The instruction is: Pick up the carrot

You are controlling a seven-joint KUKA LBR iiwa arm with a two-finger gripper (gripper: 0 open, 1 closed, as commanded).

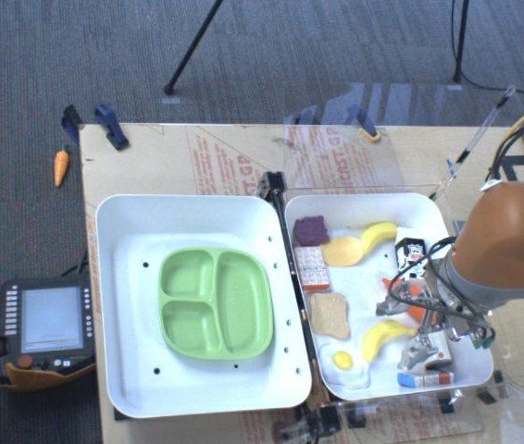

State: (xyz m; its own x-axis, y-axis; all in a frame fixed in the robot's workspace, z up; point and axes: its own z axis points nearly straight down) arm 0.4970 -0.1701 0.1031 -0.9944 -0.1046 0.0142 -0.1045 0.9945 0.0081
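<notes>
Camera view: we see the gripper [426, 333] low by the right bin's [373, 202] right edge, the carrot [414, 301] just above-left beneath the wrist, its axis unclear, and the jaw state we cannot tell.

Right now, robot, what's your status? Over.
Gripper low over right bin. Carrot beside it, no grasp visible. Banana crowding close. Over.
</notes>
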